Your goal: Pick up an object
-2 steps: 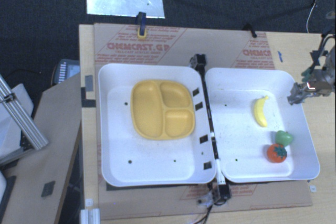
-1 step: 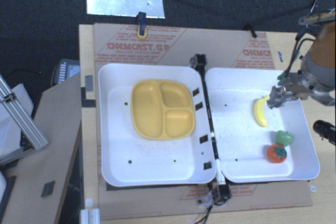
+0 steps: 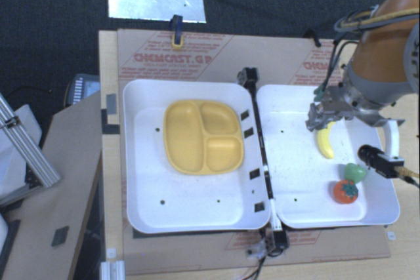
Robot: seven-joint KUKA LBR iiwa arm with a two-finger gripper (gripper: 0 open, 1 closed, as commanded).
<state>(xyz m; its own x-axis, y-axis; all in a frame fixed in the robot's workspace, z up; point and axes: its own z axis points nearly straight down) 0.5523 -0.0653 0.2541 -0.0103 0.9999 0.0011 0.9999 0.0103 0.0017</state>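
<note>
A small yellow banana lies in the right bin, towards its far right. My gripper hangs directly over the banana's upper end, at or touching its tip. Whether it grips the banana cannot be seen from this angle. A green toy fruit and an orange-red one sit close together near the right bin's front right corner, below the banana.
The left bin holds a yellow divided plate at its middle. A black ridge separates the two bins. A black part on the arm juts out above the green fruit. Brown cardboard lies under both bins.
</note>
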